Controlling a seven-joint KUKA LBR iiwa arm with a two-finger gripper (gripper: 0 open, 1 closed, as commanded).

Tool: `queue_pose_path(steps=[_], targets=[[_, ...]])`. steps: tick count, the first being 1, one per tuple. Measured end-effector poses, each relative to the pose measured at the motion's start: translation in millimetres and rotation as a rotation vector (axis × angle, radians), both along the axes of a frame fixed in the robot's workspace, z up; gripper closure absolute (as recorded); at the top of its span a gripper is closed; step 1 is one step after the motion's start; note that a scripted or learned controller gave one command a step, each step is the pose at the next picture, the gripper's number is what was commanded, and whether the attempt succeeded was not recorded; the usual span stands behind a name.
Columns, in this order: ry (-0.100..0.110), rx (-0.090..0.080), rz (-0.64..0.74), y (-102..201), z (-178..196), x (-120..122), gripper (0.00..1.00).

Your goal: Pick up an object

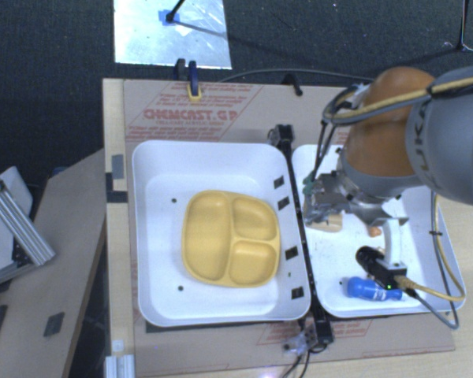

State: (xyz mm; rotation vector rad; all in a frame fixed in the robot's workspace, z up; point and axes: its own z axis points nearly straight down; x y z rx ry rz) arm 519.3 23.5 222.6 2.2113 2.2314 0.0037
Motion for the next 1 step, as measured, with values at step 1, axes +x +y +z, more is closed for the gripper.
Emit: queue_pose_path(steps=[1], targets=[[0.001, 0.001, 0.001, 50.7, -8.4, 8.0, 1.00]])
